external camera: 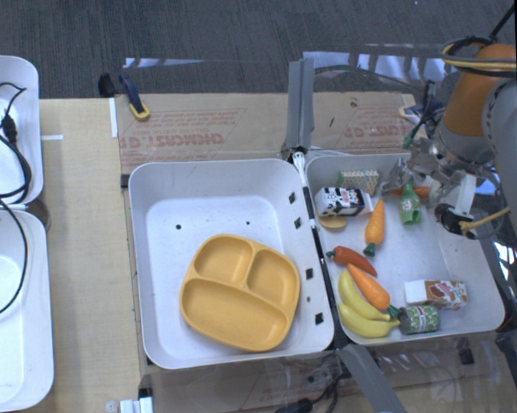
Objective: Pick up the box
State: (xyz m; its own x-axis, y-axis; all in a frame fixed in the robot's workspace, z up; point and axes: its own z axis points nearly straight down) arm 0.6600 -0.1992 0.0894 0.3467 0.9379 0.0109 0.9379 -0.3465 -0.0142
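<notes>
While the arm (476,98) sits over the right bin's (479,260) far right corner, you've got the pincer (424,173) low near the back wall; can't tell if it's open or closed. The box (437,293), a small carton lying flat, rests near the front right rim, bare floor behind it. Just left of it: a green can (419,319) touching 2 bananas (359,312), and a carrot (368,286). A red pepper (353,258), a second carrot (375,223), a cow-print carton (339,201) and a green bottle (410,205) crowd the back. The left bin (158,248) holds 1 yellow 3-compartment plate (238,291), glossy, rounded.
</notes>
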